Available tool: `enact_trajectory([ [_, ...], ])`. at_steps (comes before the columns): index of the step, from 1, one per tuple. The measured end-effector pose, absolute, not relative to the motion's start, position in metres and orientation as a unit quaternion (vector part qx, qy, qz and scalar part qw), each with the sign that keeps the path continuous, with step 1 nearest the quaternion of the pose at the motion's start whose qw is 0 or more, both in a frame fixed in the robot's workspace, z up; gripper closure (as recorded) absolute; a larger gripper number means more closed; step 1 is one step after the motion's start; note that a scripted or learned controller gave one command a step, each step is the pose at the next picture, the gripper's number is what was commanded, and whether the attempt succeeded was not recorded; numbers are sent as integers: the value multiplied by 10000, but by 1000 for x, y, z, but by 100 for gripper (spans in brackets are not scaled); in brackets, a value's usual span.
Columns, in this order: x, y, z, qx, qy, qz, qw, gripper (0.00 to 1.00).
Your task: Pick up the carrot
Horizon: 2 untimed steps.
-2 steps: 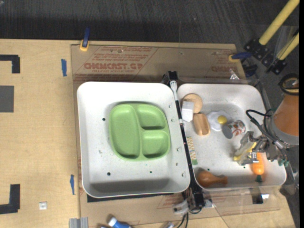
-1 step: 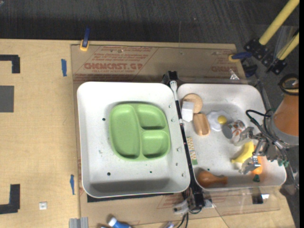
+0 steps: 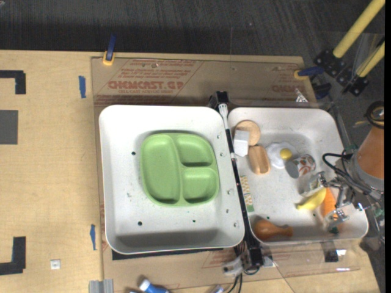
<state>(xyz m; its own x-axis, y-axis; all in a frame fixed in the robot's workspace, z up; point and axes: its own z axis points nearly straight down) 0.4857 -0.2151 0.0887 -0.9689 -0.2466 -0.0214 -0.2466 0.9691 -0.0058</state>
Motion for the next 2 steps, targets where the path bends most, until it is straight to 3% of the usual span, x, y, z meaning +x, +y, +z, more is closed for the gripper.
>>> enact_trajectory([
  [1,491,-215,102,-1194,9926,-33,210,100],
  [2,522,-129,93,-2499,9682,-48,115,100],
])
